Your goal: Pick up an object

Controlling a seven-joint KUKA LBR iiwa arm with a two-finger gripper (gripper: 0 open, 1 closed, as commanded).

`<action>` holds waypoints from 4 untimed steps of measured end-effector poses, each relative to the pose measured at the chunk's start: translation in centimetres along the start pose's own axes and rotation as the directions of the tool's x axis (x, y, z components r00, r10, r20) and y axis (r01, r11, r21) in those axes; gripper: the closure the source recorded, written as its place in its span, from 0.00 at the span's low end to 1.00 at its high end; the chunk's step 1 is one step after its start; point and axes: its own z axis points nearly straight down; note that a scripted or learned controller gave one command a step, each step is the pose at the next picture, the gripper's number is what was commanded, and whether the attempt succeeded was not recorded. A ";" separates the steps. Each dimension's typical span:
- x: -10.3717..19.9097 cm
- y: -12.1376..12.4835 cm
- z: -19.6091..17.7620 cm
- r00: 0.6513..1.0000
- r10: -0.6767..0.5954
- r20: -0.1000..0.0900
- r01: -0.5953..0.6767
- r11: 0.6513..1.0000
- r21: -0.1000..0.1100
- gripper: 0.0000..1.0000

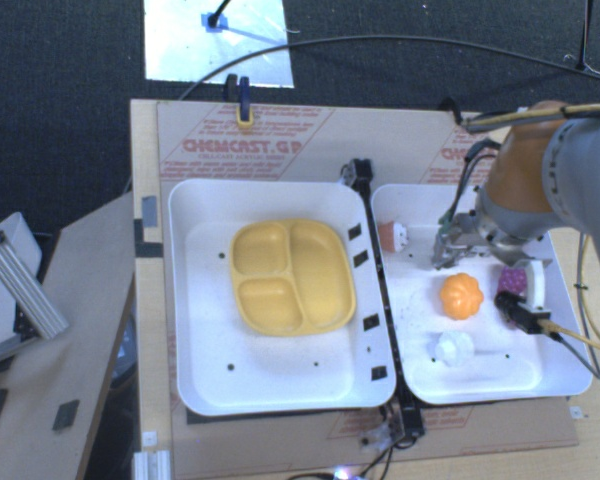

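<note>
The hand (pixel 448 251) hangs low in the right bin (pixel 552 366), near its upper middle — whether it is released or clenched cannot be told. Nothing shows between its tips. The pumpkin (pixel 460 296) lies just beside it, toward the near rim and slightly right. A white lump (pixel 453 347) sits beyond that; a yellow tray (pixel 288 276) fills the left bin (pixel 202 368).

Two white bins (pixel 195 298) sat on a tan board printed with red lettering (pixel 242 148). The left bin held a yellow divided tray (pixel 290 275). Right of that tray lay an orange pumpkin shape (pixel 460 296), a white lump (pixel 454 347) and a pink-and-white piece (pixel 392 235).
</note>
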 end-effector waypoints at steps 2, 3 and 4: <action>1.3 -0.6 -11.4 1.000 -0.005 0.001 0.005 1.000 -0.004 1.00; 1.5 -0.1 -17.8 1.000 -0.006 0.001 0.006 1.000 -0.005 1.00; 6.6 -2.5 -17.2 1.000 -0.009 -0.002 0.009 1.000 0.003 1.00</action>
